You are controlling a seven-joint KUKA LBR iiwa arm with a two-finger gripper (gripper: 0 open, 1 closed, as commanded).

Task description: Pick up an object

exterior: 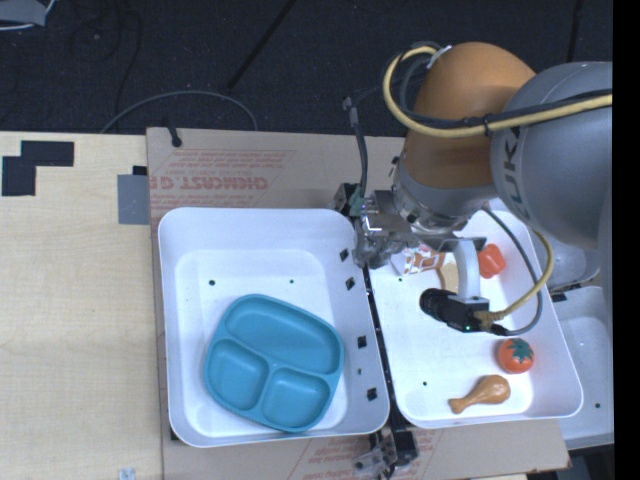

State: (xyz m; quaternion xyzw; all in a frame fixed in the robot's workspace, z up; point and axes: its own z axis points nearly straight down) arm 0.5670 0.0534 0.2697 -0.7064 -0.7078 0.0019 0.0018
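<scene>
White and shallow, two bins sit side by side on the bench. In the left bin (180, 268) a blue divided plate (272, 361) lies flat, toward the lower edge of the view, its three compartments facing up. The right bin (560, 398) carries the small toys. A tomato (515, 355) with a green top sits near the right wall. A tan drumstick (481, 394) lies just below it by the near rim. An orange-red piece (490, 260) lies further back, close under the arm (560, 148). That grey arm reaches in from the right, and its gripper (378, 233) hangs over the back left corner of the right bin, near the wall shared with the left bin. Just beside it lies what may be a small white-and-orange packet (425, 261), mostly hidden. Whether the gripper is open or closed cannot be told from this angle.
</scene>
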